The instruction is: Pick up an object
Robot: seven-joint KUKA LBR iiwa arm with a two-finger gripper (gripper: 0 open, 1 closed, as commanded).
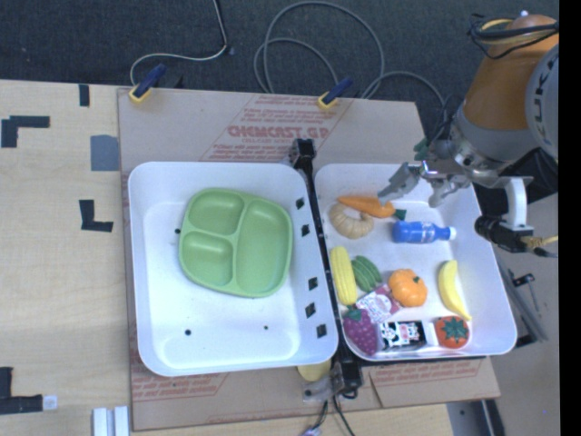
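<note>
My jaws (420,182) hang spread over the right bin's (481,209) far side, pinching nothing. Just below them lie the carrot (367,206) and blue bottle (420,232), with corn (343,276), orange (408,288), banana (452,288) and grapes (361,327) nearer the front. Left bin (154,334) has 1 green plate (236,242).
</note>
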